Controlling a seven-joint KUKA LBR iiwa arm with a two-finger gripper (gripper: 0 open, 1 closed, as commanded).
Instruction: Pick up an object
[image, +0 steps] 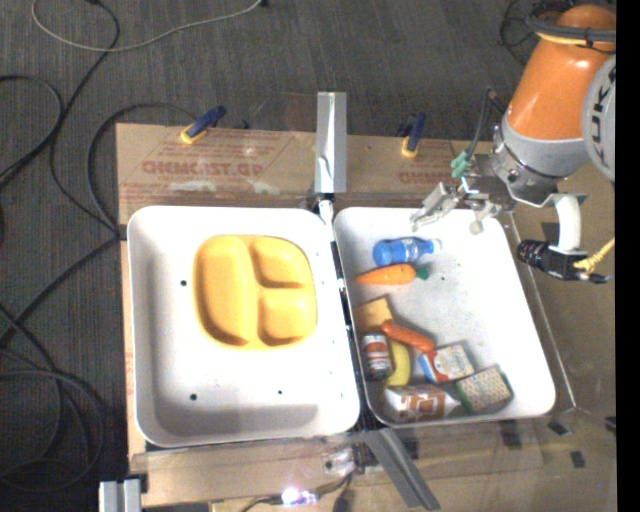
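I see my tool (452, 203) hanging over the far edge of the right bin (520, 300), its thin metal fingers spread apart with nothing between them. Just beside it, inward, lies a blue plastic bottle (404, 249), touching a smooth orange carrot (388, 276). More packets crowd the near edge. The left bin (160, 330) holds a yellow divided tray (257, 290). Cardboard (230, 165) covers the tabletop.

Bare white floor is lying open across the middle and right of the shallow white right bin (520, 300), giving room to descend. A blue plastic bottle (403, 249) and an orange toy carrot (386, 276) are crowding its upper left, while a cluster of small packets and cans (425, 375) is blocking its lower part.
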